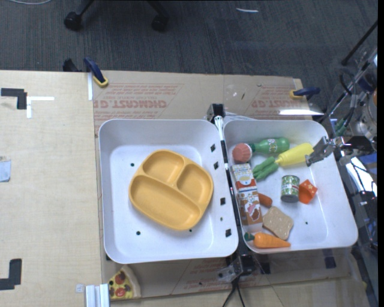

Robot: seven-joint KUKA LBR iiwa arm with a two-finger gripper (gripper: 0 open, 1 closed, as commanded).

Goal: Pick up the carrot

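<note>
I see my grey two-finger tool [318, 153] reaching in from the right, angled low, fingers slightly parted.

- The place looks like a robotics lab or a test room in an office building.
- The floor is dark grey carpet [240, 36], and the wheeled base of an office chair [114, 15] stands on it.
- The bench [42, 180] is light wood, with cardboard sheets [198, 96] held by blue and yellow clamps [96, 72].
- Two white bins [108, 198] sit side by side; one holds toy food [270, 180], the other a yellow divided plate [171, 189].
- Cables and metal equipment [360, 120] stand at the right side.
</note>
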